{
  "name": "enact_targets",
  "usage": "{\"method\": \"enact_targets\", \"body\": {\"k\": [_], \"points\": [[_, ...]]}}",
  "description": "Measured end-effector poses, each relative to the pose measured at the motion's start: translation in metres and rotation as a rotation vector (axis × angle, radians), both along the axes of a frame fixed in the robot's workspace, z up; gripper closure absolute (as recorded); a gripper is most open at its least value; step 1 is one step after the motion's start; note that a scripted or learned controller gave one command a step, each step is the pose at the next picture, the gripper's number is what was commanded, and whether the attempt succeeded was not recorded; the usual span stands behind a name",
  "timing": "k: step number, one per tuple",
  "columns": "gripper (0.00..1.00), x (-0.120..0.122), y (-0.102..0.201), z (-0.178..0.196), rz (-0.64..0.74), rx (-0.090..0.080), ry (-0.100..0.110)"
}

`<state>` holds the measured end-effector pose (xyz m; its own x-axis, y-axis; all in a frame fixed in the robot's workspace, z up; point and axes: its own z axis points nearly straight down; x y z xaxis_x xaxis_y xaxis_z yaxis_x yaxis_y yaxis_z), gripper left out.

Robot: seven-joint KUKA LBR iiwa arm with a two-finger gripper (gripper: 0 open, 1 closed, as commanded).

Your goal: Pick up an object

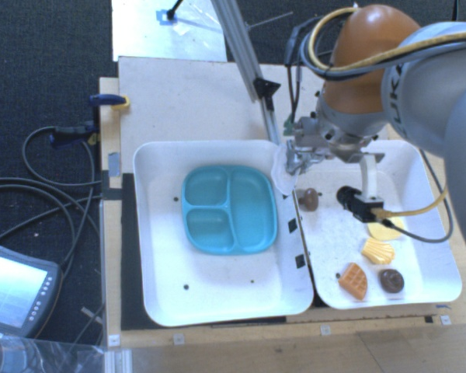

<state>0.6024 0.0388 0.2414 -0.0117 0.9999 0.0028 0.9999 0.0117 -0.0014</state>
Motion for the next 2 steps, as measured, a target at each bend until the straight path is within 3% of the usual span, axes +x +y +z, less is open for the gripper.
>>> {"method": "enact_targets", "body": {"k": [1, 2], "points": [[1.00, -0.010, 0.056, 0.001, 0.000, 0.000, -0.001], [1.00, -0.010, 0.054, -0.012, -0.009, -0.003, 0.000]]}}
